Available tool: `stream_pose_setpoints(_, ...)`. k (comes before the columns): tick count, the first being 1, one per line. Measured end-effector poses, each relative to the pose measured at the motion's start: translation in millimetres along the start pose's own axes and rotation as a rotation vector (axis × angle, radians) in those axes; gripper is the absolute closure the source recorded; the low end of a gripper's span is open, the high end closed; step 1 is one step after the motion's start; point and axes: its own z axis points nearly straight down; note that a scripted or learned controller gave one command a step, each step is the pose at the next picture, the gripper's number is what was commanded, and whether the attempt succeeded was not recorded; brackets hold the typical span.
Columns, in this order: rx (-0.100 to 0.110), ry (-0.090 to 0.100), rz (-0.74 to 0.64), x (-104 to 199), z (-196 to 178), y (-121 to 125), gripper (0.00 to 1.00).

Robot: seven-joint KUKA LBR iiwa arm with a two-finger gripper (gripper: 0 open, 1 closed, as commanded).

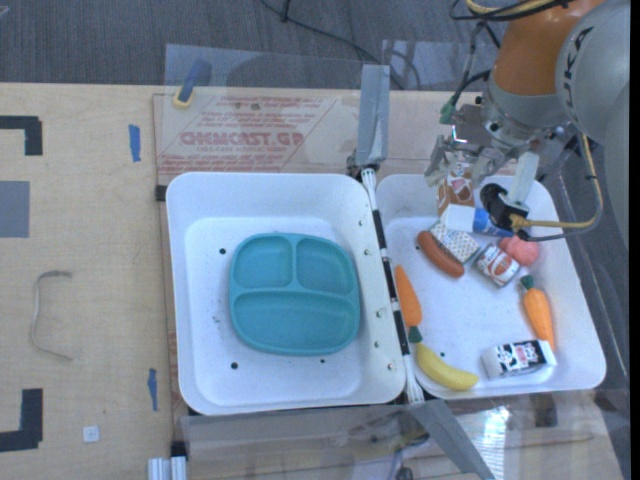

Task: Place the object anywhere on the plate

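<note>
- Camera view: we see the arm (560, 48) reaching in from the upper right, with the gripper (470, 173) low over the top of the right bin (585, 358).
- We cannot tell how the gripper is set; the wrist hardware and a small carton (458, 186) just under it blur together.
- The teal plate (295, 293) lies flat in the middle of the left bin (200, 228), three compartments, nothing on it.
- The things to choose from crowd the right bin: a sausage (440, 254), a small can (497, 264), a pink piece (522, 250), two carrots (406, 296) (538, 314), a banana (445, 368) and a milk carton (518, 357).
- We judge the step in hand to be the pick, and the carton at the bin's top looks the likely target, though we cannot confirm contact.
- To do it well, we would want one item taken alone; the sausage, can and pink piece lie close together there.
- After lifting, we should clear the ridge (385, 268) between the bins before crossing left, then lower over the plate's wide lower compartment.
</note>
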Motion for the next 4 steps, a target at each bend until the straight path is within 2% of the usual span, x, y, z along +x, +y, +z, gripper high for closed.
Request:
stream_pose_setpoints(1, 0.004, 0.003, 0.109, 117, -11, -63, 1.0)
stream_pose_setpoints(2, -0.003, 0.001, -0.127, 108, -109, -106, 1.0)
stream_pose_setpoints(3, 0.001, 0.002, -0.278, 158, -9, -135, 1.0)
stream_pose_setpoints(4, 0.0, 0.002, -0.276, 157, -9, -134, 0.0)
